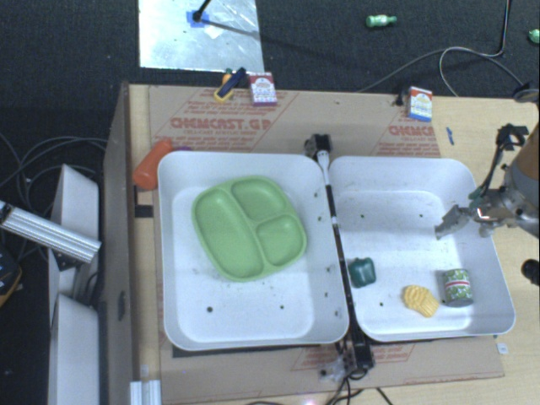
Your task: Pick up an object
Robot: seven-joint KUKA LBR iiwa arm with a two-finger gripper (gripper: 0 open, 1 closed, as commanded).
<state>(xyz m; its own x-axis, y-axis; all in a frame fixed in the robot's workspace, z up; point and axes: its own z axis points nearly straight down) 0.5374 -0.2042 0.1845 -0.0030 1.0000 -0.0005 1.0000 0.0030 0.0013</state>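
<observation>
Grey gripper [456, 218]: hangs over the right bin's [396, 184] right side; nothing shows between its tips; spread cannot be told at this size.
Nearest object: can [456, 287], directly toward the camera from the gripper, near, apart from it.
Can, position: right bin, front right corner, just beside the wall.
Can, look: short cylinder, silver top, green-and-red label; appears upright, so no long axis to align with.
Next outward: yellow toy [421, 300], lumpy, just left of the can, long axis slanting down-right.
Farther: green pepper [362, 272], by the divider.
Left bin [253, 332]: green tray [248, 227], well apart.
</observation>
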